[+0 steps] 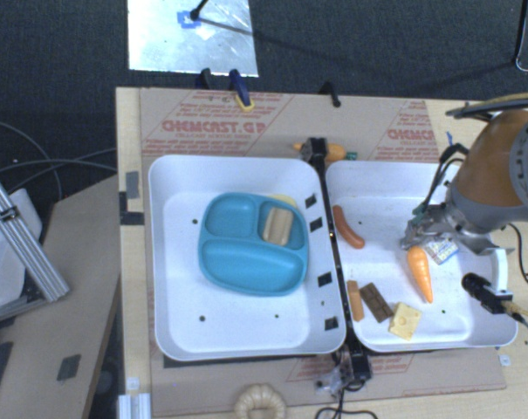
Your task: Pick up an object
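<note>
Two white bins sitting side by side on bench. Left bin (172, 234) carrying blue divided plate (250, 264) at middle, tan block (278, 225) lying in plate's upper right compartment. Arm (499, 168) reaching over right bin (377, 182) from right edge. Gripper (425, 234) hovering just above top of orange carrot (420, 273), near right bin's middle; grip state impossible to tell. Red sausage (347, 226) lying near left wall. Brown bar (375, 302), yellow cheese wedge (405, 321) resting toward front edge.
</note>
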Robot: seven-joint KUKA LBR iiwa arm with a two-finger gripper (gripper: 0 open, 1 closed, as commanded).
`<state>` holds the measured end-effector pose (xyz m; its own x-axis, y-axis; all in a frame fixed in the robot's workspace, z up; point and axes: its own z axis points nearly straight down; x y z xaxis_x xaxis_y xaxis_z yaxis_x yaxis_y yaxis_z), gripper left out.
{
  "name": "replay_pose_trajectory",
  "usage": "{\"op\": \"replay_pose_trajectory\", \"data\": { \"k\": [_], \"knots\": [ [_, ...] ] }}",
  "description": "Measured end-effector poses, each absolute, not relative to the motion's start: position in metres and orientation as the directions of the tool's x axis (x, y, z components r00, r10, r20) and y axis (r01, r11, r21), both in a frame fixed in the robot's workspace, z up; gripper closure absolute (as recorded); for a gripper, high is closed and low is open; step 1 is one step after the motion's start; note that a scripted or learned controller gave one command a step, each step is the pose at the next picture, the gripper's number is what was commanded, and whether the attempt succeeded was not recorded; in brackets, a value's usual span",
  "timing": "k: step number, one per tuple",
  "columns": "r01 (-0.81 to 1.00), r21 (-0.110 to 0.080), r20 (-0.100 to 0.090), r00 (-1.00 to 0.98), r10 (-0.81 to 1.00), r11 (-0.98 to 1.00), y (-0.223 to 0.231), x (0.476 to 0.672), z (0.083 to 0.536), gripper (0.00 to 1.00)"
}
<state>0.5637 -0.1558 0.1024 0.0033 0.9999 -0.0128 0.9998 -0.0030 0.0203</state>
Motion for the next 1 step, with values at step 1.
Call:
{"op": "replay_pose_trajectory", "data": {
  "k": [1],
  "knots": [
    [1.000, 0.007, -0.001, -0.004, 1.000, 0.004, -0.1530, 0.5698, 0.1659, 1.00]
  ]
}}
